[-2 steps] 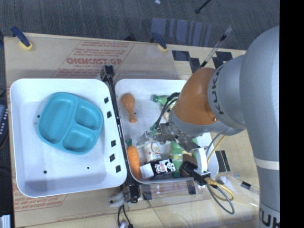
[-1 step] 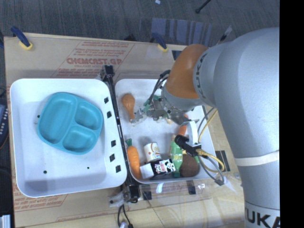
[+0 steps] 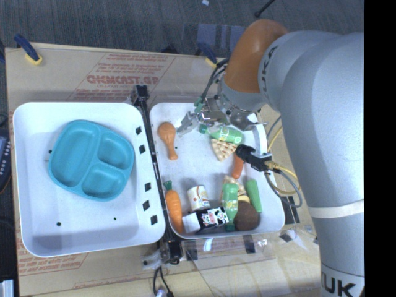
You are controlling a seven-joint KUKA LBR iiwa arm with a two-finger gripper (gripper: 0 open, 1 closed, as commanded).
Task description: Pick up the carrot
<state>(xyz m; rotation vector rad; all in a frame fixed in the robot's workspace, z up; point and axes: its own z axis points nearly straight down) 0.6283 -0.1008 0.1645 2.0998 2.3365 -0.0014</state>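
Observation:
The carrot (image 3: 174, 209), orange with a green top, lies along the left wall of the right bin (image 3: 185, 166) near its front corner. My gripper (image 3: 197, 120) hangs over the far part of that same bin, between a chicken drumstick (image 3: 167, 138) and a green bottle (image 3: 225, 133). It is well behind the carrot and not touching it. A second, smaller orange piece (image 3: 237, 166) lies mid-bin to the right. The arm's wrist covers the bin's far right corner.
Packed at the bin's front are a small white can (image 3: 198, 197), a black-and-white carton (image 3: 213, 217), a brown lump (image 3: 246, 217), a green bottle (image 3: 229, 197) and a green stick (image 3: 252, 194). A waffle wedge (image 3: 223, 149) lies by the gripper. The left bin (image 3: 37, 228) holds a blue divided plate (image 3: 91, 159).

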